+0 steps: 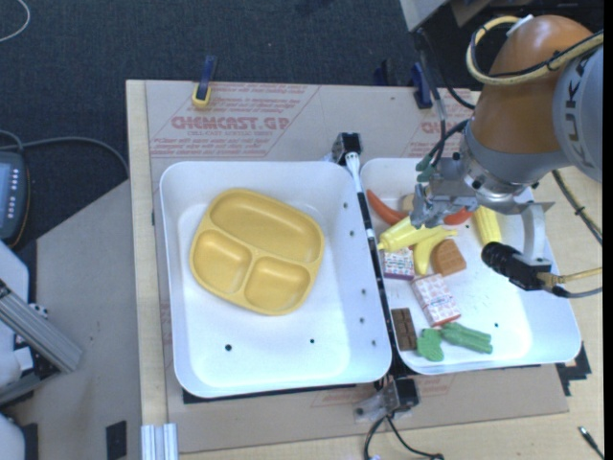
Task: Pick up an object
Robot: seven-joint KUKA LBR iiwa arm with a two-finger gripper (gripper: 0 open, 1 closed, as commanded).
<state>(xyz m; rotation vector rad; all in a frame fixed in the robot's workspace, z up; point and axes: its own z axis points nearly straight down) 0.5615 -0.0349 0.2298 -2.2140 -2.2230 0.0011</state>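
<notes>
Bench: a cardboard-topped bench [287,113] on dark carpet carries two white bins.

Left bin [192,353]: you have one yellow divided plate [257,250] lying flat.

Right bin [546,338]: you have a crowded pile, with a banana [414,236], a corn cob [488,224], a bread-coloured block [446,257], a red-and-white packet [436,299], a green toy [460,338] and a brown bar [405,328].

Arm: the gripper [433,207] hangs low over the banana, touching or nearly so; whether its fingers are spread or pinching, you cannot tell.

Risk: the pieces lie tight together, so a closing grip may catch two, or slide off the banana's curved skin.
</notes>
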